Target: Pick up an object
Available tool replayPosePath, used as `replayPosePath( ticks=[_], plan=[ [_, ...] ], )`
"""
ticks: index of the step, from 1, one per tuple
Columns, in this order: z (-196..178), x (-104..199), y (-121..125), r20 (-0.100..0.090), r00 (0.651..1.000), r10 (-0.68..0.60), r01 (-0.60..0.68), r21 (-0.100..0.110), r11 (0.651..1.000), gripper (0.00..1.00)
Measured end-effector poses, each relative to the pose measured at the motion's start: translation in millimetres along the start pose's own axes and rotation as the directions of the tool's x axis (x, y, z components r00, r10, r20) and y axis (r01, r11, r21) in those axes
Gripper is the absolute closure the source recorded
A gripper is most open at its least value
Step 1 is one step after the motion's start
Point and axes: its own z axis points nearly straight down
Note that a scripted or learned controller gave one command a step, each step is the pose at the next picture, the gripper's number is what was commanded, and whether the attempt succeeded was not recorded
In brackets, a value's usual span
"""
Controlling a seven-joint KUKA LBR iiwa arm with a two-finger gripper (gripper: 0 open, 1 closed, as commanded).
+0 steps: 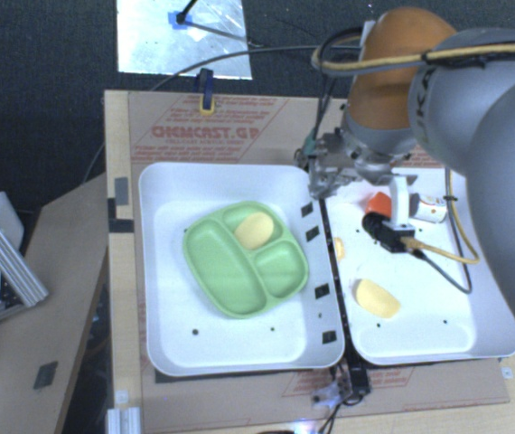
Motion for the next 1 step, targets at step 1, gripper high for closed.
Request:
replayPosePath(
  ticks=[1],
  plan=[
    [-5.4, 44.5, 5.2, 0.0, 1.0, 0.002, -0.002, 0.0, 1.0, 1.0]
  ],
)
